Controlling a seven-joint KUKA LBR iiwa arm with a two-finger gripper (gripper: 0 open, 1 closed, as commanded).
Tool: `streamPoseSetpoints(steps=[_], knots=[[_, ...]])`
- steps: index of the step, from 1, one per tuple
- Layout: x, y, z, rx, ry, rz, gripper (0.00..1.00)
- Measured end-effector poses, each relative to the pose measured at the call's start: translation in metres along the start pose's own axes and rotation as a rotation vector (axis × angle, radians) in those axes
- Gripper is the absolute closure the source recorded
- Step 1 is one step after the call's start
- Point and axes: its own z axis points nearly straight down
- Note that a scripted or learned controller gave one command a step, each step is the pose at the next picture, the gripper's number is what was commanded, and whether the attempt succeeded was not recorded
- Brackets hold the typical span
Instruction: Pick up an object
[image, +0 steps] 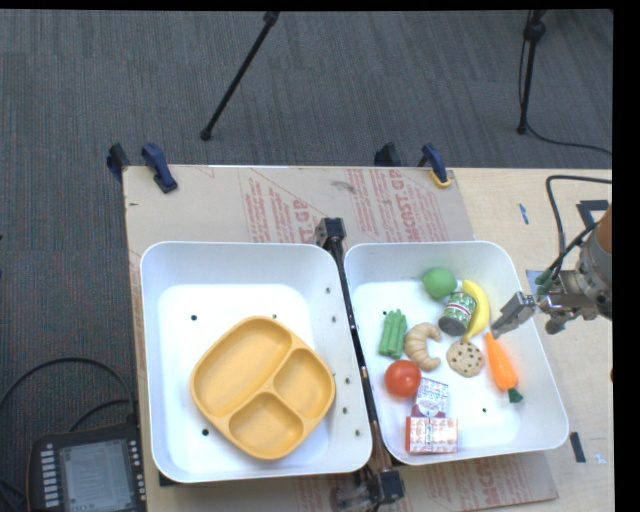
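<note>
Gripper (522, 312) at right bin's (535, 300) right rim, finger spread unclear, nothing visibly held. Carrot (502, 366) just below it; banana (477, 307), can (458, 313), cookie (465, 357) slightly left; yellow divided plate (262, 400) far left, in other bin (165, 300).

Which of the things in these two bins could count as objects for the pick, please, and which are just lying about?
For the job: tool; in the right bin, banana, carrot, cookie, tomato, croissant, green ball, can.

Lying about: yellow divided plate in the left bin, clamps, tripod legs.
</note>
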Motion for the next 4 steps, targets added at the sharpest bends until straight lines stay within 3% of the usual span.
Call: streamPoseSetpoints(steps=[1, 2, 3, 4], knots=[[0.055, 0.035, 0.159, 0.001, 0.002, 0.001, 0.00], [0.054, 0.035, 0.149, 0.002, 0.003, 0.005, 1.00], [0.100, 0.069, 0.032, 0.001, 0.001, -0.002, 1.00], [0.101, 0.069, 0.023, 0.003, 0.001, -0.006, 1.00]])
